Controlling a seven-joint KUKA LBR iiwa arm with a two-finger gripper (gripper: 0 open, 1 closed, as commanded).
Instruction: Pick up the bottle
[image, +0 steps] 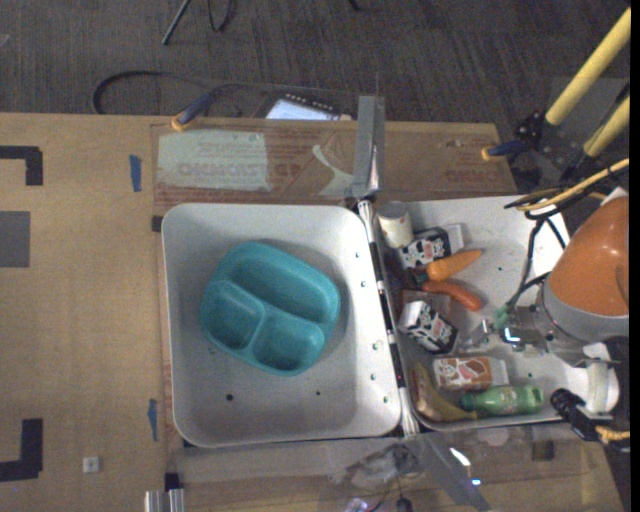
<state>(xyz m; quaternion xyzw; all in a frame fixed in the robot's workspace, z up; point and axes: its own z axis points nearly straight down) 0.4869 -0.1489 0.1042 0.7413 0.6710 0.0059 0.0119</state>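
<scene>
Along the front wall of the right bin, toward its front right corner, the green bottle lies on its side, touching a banana at its left end with a juice carton just behind it. Hemmed by wall and clutter, its open side is above. Near it is the gripper; I cannot tell its state.
</scene>
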